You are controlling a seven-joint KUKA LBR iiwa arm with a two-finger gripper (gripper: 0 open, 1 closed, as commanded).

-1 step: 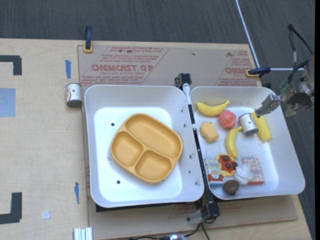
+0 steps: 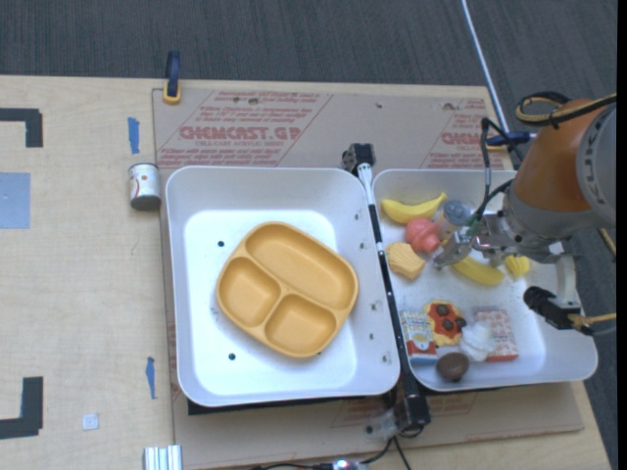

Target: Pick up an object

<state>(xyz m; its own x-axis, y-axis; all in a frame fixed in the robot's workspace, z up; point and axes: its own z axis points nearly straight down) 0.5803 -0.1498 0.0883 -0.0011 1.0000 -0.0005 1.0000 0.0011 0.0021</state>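
My gripper (image 2: 457, 246) is low over the upper middle of the right bin (image 2: 568, 360), reaching in from the right. It hovers among several toy foods: a pink-red piece (image 2: 422, 234) just to its left, a yellow wedge (image 2: 405, 260) lower left, and a yellow banana-like piece (image 2: 479, 273) just below it. Another banana (image 2: 411, 207) lies at the bin's top left, with a small grey-blue object (image 2: 456, 209) beside it. Nothing shows clearly in the gripper's grasp.
The right bin's lower part holds a printed pizza card (image 2: 432, 325), a white lump (image 2: 477, 340), a pink packet (image 2: 497, 329) and a brown ball (image 2: 452, 366). In the left bin (image 2: 196, 213) lies an orange divided plate (image 2: 286, 290). A small can (image 2: 144, 185) stands on the bench.
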